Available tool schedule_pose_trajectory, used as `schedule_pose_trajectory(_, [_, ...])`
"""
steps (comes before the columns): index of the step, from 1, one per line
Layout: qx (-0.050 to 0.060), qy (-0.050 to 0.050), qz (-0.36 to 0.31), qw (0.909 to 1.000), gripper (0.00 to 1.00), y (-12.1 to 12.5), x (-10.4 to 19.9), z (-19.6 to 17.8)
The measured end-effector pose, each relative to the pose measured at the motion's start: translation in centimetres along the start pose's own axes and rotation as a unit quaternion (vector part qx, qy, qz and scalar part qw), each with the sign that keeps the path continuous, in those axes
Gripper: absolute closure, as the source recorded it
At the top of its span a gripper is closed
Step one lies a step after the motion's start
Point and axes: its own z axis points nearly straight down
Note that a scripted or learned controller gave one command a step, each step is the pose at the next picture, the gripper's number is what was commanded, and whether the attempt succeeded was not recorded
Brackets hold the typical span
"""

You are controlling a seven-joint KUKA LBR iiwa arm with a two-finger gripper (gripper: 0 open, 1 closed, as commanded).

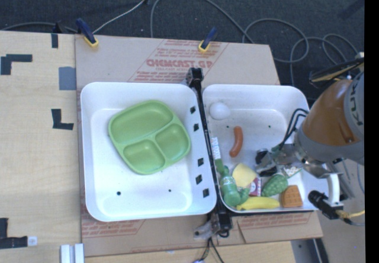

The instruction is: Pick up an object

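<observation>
The right bin [254, 93] holds several toy foods. A white ball [219, 110] lies at its far left corner, and a red sausage [236, 140] sits in the middle. Along the near edge lie a yellow piece [242, 175], green vegetables [228, 188], a banana [259, 203], a bumpy green piece [275, 185] and an orange slice [291, 196]. My gripper [265, 162] hangs low over the right side of this bin, just above the bumpy green piece and right of the yellow piece. Its two dark fingers stand apart, open, with nothing between them.
The left bin [95, 155] holds a green divided plate [151, 136]. A black divider [201, 131] separates the bins. The arm's orange band [331, 116] overhangs the right bin's right wall. Cables trail over the dark floor behind the bench.
</observation>
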Motion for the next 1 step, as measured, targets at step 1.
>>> schedule_pose_trajectory(1, [0.008,0.0,0.002,1.0,1.0,4.62,8.25,-8.38])
